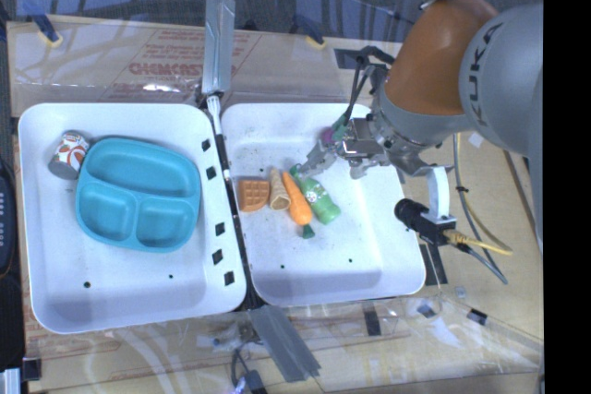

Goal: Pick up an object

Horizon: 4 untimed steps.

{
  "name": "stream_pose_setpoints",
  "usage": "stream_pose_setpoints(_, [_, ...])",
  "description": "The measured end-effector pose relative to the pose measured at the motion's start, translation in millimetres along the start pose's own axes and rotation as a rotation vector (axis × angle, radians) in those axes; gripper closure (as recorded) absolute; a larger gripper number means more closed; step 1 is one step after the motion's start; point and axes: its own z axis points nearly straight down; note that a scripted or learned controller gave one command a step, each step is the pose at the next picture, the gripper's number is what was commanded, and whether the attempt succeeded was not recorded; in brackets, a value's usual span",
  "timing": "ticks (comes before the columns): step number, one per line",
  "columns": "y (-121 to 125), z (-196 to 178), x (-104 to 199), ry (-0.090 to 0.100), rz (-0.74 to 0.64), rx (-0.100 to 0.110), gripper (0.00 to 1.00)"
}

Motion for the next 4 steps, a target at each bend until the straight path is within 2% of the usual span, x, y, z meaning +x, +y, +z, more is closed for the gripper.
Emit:
stream_pose_setpoints(1, [12.6,129.7,-19.2,-0.008,-0.087,-0.023,0.0])
stream_pose_setpoints(2, [31.0,55.6,32.8,-0.003,-0.381,-0.008,0.0])
stream_pose_setpoints(3, [-46.5,148.1,2.0,-0.01,-0.454,-0.018,0.0])
stream_pose_setpoints(4, [-46.6,148.6,2.5,-0.009,-0.454,-0.017,0.0])
